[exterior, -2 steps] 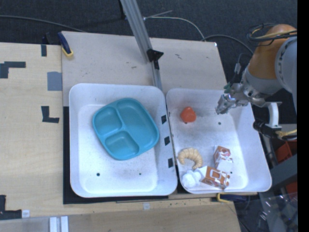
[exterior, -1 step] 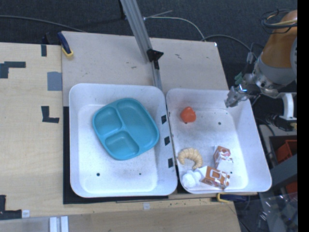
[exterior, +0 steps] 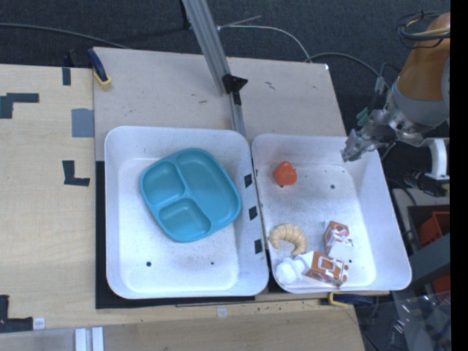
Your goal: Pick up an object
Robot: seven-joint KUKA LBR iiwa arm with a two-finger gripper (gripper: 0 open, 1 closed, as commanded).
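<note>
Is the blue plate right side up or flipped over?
Right side up: the plate shows its three hollow sections facing up.

So my arm [exterior: 424, 79] is pretty chunky: a rounded orange band up top, then a smooth grey section under it that narrows toward the wrist. Past that it's a cluster of grey metal bits with a dark cable or two looping around. The gripper [exterior: 352, 151] at my 8 o'clock end is small, grey and kinda blurry.
</note>
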